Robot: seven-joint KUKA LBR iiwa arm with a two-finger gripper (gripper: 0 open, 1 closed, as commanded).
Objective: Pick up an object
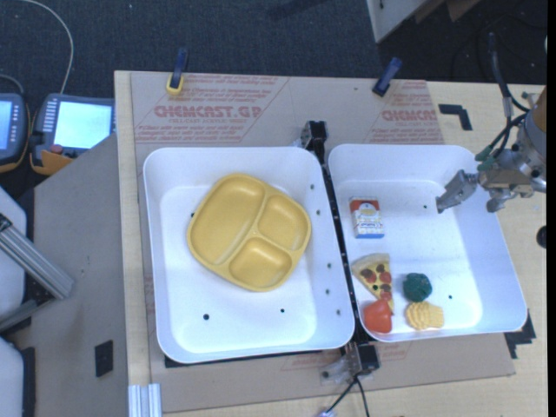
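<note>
The right bin (460,168) holds a small red, white and blue carton (367,217), a toy pizza slice (374,274), a red tomato-like piece (377,316), a dark green piece (417,285) and a ridged yellow piece (424,316). My gripper (477,195) hangs over the right bin's far right part, well right of the carton. It is open, with nothing between its grey fingers (453,191).
A yellow divided plate (250,231) lies in the left bin (165,233). A black divider (334,233) runs between the bins. Blue clamps (387,76) sit on the board's far edge. A pendant screen (78,124) stands off the bench at left.
</note>
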